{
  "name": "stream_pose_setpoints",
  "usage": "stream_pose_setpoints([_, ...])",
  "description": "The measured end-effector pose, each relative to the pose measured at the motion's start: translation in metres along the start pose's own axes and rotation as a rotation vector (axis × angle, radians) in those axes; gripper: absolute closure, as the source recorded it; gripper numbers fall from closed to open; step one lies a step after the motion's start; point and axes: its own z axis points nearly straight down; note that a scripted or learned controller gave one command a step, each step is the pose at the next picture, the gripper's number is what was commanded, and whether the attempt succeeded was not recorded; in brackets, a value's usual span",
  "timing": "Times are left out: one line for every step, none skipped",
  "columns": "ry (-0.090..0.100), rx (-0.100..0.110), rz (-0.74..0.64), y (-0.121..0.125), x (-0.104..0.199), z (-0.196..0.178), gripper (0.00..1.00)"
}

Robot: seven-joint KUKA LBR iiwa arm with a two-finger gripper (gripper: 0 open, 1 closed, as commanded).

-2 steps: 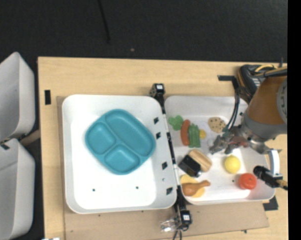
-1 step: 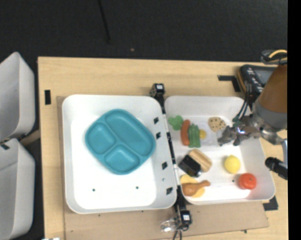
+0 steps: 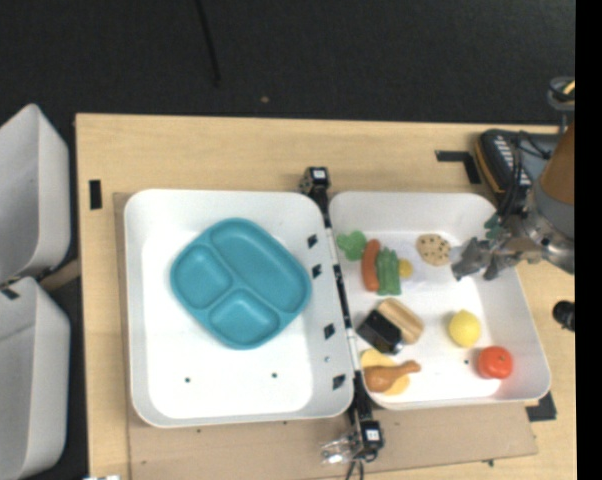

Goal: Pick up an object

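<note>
- The gripper (image 3: pixel 478 260) hangs over the upper right part of the right bin (image 3: pixel 509 388), reaching in from the right edge; whether it stands wide or narrow cannot be told, and nothing shows between its tips.
- Nearest to it, just to its left, lies a round speckled cookie (image 3: pixel 433 248).
- Below the gripper sits a yellow lemon (image 3: pixel 464 328), and further below, slightly right, a red tomato (image 3: pixel 495 362).
- Further left of the gripper, past the cookie, an orange carrot (image 3: pixel 370 263) and a green vegetable piece (image 3: pixel 388 272) lie side by side, touching.
- Down and left of it are a tan bread piece with a black block (image 3: pixel 381 331) and a drumstick (image 3: pixel 391 375) near the bin's lower left corner.
- Well away to the left, the left bin (image 3: pixel 151 368) holds a blue divided plate (image 3: pixel 241 281).
</note>
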Motion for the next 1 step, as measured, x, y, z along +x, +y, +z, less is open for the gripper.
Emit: stream_pose_setpoints([0.001,0.001,-0.003,0.0015,-0.0015,-0.0263,1.0])
